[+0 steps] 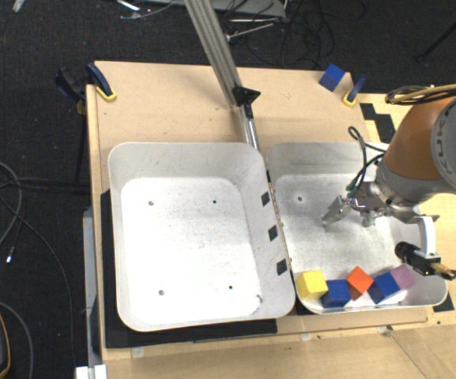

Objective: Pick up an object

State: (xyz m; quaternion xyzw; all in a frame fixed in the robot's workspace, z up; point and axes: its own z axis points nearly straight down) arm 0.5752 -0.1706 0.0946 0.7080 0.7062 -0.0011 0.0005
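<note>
Several small cubes lie along the front edge of the right bin (307,172): a yellow one (312,283), a blue one (337,293), an orange one (359,280), a second blue one (384,287) and a purple one (402,275). My gripper (349,212) hangs over the middle of that bin, well behind the cubes and apart from them. Its fingers are spread open, with only the bin floor showing between them.
The left bin (188,227) lies beside the right one, their rims meeting at the centre. A blue block (333,76) rests on the bench at the back right, outside the bins. A metal pole (216,42) slants across the back. Clamps sit at the bench corners.
</note>
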